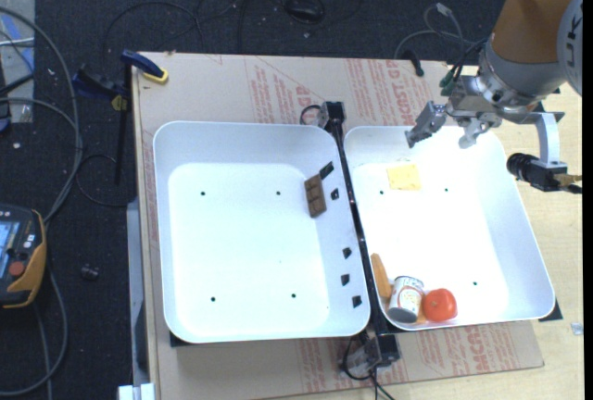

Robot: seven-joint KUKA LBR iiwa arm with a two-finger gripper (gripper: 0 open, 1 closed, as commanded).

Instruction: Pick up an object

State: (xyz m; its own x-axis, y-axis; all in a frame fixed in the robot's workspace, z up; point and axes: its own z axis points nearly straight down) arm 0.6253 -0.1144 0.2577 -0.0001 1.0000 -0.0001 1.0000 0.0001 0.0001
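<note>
step: approach, nothing held | gripper (447, 127) spread wide above right bin (519, 213) | next: descend onto yellow block (403, 177) (nearest, lies flat)

Bright, even light falls from above. The two white bins (250, 231) are nearly washed out, their floors glaring with little surface detail. Shadows are soft and short, lying along the bins' inner walls. The dark floor around the bench (241, 79) reads grainy. Focus is moderately sharp overall, with slight softness toward the picture's corners.
</note>
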